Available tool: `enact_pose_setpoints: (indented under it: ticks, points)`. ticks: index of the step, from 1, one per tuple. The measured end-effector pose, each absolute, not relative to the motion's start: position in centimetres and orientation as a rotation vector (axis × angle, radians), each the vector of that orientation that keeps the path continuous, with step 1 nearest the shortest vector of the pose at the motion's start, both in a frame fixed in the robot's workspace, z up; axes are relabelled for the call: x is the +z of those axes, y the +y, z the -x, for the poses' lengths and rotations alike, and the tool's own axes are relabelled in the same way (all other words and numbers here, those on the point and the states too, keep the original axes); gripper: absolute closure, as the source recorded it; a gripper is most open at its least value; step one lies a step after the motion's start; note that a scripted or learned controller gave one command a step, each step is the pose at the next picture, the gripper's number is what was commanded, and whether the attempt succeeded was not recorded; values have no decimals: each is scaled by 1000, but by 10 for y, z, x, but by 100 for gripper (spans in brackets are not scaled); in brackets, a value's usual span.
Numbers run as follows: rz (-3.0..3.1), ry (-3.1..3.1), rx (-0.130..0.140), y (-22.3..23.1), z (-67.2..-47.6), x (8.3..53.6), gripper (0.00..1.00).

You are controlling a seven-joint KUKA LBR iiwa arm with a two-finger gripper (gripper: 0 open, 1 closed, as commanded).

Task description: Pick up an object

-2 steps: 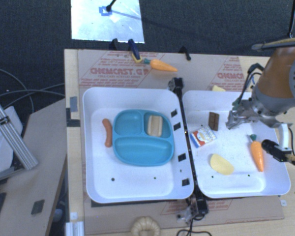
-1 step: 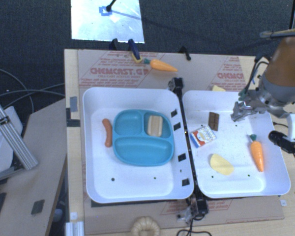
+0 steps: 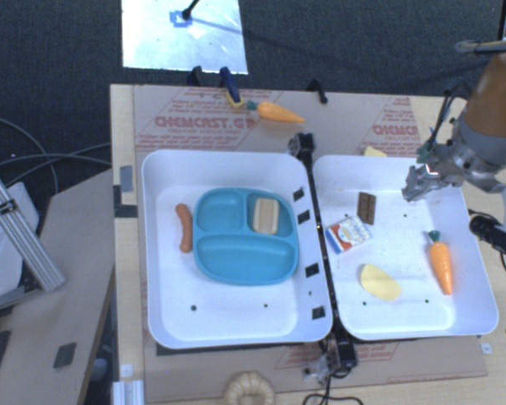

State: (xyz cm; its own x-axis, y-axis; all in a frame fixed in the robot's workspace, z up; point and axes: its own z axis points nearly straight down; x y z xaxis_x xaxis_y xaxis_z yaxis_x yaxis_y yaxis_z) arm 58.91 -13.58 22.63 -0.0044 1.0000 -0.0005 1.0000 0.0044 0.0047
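Gripper (image 3: 415, 184) hovers over the right bin's (image 3: 481, 310) far side; can't tell its jaw state. Carrot (image 3: 440, 263) lies just near-right of it. Board (image 3: 202, 116) reads "CHEMCAST".

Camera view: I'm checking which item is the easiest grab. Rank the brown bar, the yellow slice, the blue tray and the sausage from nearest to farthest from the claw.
1. Brown bar, right bin, just left of the claw.
2. Yellow slice, right bin, near the front.
3. Blue tray, left bin.
4. Sausage, left bin, left of the tray.
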Motion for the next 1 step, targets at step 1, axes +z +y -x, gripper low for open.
enact_pose_setpoints:
  ticks: [1]
  points:
    - [-2213,2231,1,-88,-574,220,100]
